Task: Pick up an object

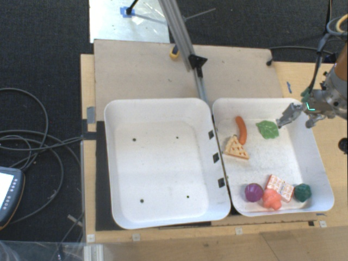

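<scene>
The right bin holds several small toys. An orange sausage and a green leafy piece lie near its back. A yellow cheese wedge sits by the left wall. At the front are a purple ball, an orange-red lump, a pink-and-white block and a dark green piece. My gripper hangs over the bin's back right corner, just right of the green leafy piece. It is open, and nothing is between its fingers.
The left bin sits beside the right one, with dark clips along the shared wall. A grey pole slants across the bench's back. Cables and a tablet lie on the floor at the left.
</scene>
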`<state>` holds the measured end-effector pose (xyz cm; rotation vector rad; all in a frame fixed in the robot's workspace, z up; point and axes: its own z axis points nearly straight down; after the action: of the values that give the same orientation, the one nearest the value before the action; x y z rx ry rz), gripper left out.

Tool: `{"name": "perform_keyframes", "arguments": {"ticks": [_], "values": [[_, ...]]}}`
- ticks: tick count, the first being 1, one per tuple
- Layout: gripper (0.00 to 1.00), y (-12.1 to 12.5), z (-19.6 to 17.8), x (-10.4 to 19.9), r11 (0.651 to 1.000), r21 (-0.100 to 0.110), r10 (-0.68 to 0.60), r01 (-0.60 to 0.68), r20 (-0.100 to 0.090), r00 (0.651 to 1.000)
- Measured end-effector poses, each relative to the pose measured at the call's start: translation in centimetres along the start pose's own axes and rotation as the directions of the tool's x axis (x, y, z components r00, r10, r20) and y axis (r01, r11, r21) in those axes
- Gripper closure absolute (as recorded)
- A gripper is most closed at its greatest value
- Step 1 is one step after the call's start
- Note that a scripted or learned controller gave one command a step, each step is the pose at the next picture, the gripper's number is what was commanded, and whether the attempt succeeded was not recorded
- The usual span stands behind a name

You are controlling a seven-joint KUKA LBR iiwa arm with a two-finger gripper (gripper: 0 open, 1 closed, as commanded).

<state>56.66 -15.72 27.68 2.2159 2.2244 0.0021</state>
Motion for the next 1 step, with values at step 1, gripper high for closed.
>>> {"name": "perform_keyframes", "arguments": {"ticks": [1], "values": [[0.00,0.46,5.06,0.92,1.000,0.004,-0.001,0.001,-0.001,1.000]]}}
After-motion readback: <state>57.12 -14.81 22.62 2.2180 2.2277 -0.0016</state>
